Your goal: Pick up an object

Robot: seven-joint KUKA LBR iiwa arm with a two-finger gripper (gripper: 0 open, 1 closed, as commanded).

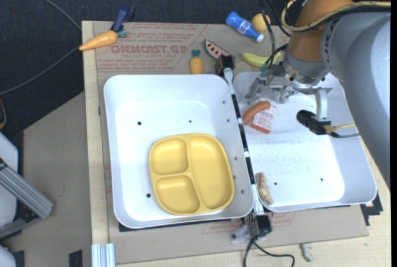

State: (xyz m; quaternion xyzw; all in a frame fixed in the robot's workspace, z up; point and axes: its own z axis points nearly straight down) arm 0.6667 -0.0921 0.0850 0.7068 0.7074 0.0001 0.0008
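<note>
My gripper [272, 89] hangs over the far left part of the right bin [322, 191], under the orange-banded wrist. Just in front of it and to its left, an orange-red sausage [253, 112] lies on the bin floor. The sausage rests against a small red and white packet [265, 121]. A tan, bread-like piece [263, 188] lies in the bin's near left corner. Nothing shows between the gripper and these things that tells of a hold.
The left bin [124, 110] holds a yellow divided plate [191, 171]. Behind the bins lie a carrot [99, 41], a small orange toy [196, 64], a watermelon slice [214, 48], a banana [254, 59] and a blue bottle [243, 25].
</note>
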